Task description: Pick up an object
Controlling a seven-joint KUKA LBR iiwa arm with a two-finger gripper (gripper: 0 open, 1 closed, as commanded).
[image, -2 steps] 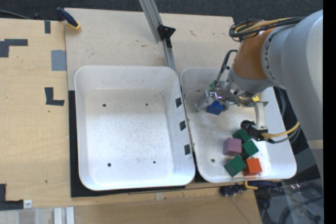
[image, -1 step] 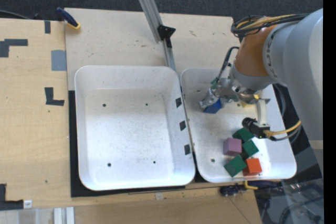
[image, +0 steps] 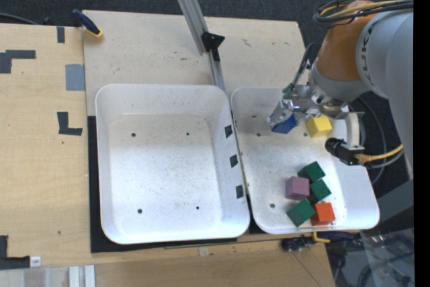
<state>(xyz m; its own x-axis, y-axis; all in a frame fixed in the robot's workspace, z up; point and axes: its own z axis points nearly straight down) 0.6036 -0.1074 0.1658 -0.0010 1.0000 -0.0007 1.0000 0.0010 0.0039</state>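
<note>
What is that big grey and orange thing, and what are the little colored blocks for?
That is a robot arm, photographed from a camera above the bench, looking down. It reaches in from the right. At its end is a gripper, a sort of two-finger hand. Below are two white bins side by side. The right bin holds small blocks: a blue block right at the gripper, a yellow block beside it, and a purple, an orange and some green ones clustered nearer the front. Its job is picking one up. I cannot tell whether it holds the blue one.
</note>
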